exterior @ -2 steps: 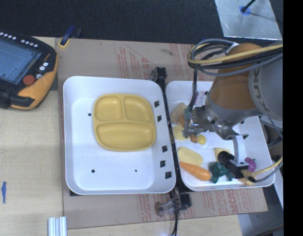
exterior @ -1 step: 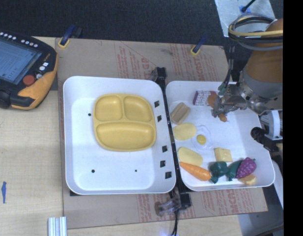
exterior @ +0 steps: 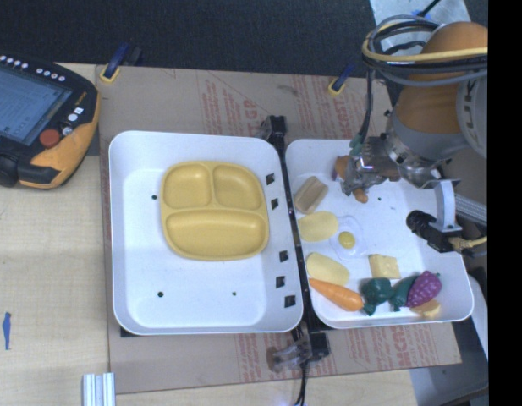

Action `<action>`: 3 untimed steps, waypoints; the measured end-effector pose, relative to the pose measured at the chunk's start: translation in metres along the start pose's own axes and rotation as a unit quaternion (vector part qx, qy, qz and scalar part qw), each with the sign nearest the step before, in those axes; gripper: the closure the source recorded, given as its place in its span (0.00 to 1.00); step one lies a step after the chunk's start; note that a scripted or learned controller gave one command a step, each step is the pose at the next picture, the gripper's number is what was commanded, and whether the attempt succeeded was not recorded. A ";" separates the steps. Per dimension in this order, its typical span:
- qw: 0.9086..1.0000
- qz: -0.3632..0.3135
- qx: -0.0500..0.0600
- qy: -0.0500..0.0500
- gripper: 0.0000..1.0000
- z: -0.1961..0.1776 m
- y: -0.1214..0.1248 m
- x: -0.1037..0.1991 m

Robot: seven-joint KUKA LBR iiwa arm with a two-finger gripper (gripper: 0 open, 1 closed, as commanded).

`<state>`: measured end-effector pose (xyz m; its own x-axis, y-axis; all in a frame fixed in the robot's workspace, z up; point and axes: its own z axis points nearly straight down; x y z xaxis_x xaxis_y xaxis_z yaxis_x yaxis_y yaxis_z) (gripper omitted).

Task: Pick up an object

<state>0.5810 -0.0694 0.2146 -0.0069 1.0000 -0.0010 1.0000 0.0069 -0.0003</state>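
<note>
At upper right of the frame, the tool (exterior: 360, 176) hangs low over the right bin (exterior: 447, 311), grip unreadable, apparently seeking toy food (exterior: 318, 226) scattered below and left of it.

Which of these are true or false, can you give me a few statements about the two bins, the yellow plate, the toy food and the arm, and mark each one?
1. The yellow divided plate lies in the left bin. True.
2. The carrot lies on the plate. False: it lies in the right bin, near its front edge.
3. The gripper is above the right bin's far end. True.
4. The purple grapes lie in the left bin. False: they are in the right bin's near right corner.
5. A handheld controller lies left of the bins. True.
</note>
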 end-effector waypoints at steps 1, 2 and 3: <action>1.000 -0.001 0.000 0.001 1.00 -0.017 -0.006 0.045; 1.000 0.002 0.000 -0.001 1.00 0.008 0.013 0.021; 1.000 -0.001 0.003 0.001 1.00 -0.018 -0.019 0.078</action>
